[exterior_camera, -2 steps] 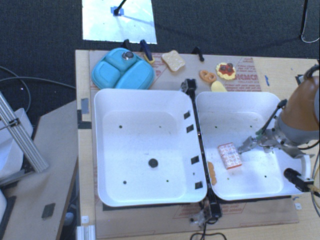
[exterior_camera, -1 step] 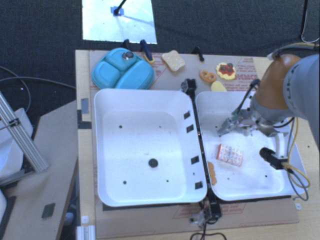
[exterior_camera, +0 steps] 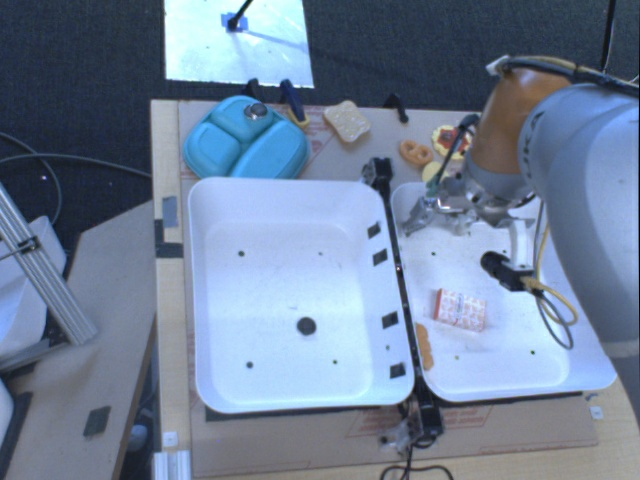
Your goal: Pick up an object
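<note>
In the right bin (exterior_camera: 560, 368) lies a small red-and-white patterned packet (exterior_camera: 460, 309), flat near the middle. An orange stick-shaped piece (exterior_camera: 424, 346) rests against that bin's left wall. A small dark round object (exterior_camera: 306, 325) sits on the floor of the left bin (exterior_camera: 215, 268). My gripper (exterior_camera: 432, 213) hangs over the far left corner of the right bin, well beyond the packet, with the grey arm and its orange band (exterior_camera: 505, 118) behind it. Nothing shows in the gripper.
Behind the bins lie a blue compartment dish (exterior_camera: 245, 143), a slice of toy toast (exterior_camera: 347, 121), an orange pretzel shape (exterior_camera: 414, 151) and a yellow toy (exterior_camera: 447, 138). A black divider (exterior_camera: 392, 268) runs between the bins. A cable loop (exterior_camera: 555, 313) hangs from the arm over the right bin.
</note>
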Controlling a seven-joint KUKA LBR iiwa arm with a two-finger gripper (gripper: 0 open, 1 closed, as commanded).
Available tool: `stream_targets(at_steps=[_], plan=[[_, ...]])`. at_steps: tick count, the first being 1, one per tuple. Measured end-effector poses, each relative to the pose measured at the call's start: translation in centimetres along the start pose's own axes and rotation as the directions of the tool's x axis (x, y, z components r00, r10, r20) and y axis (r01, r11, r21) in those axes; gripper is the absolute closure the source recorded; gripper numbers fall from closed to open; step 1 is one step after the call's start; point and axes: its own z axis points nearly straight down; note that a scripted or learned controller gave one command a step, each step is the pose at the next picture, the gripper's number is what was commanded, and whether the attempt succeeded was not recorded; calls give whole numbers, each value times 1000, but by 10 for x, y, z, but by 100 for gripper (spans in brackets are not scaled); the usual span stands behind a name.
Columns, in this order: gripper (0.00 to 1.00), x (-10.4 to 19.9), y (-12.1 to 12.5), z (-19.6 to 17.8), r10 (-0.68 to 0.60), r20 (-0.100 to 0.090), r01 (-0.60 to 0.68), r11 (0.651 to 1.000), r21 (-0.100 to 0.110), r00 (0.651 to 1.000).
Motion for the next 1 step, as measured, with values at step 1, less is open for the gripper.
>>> stream_targets(at_steps=[1], plan=[[100,-4,-2,-11,3,2,-3,1000,1,1000]])
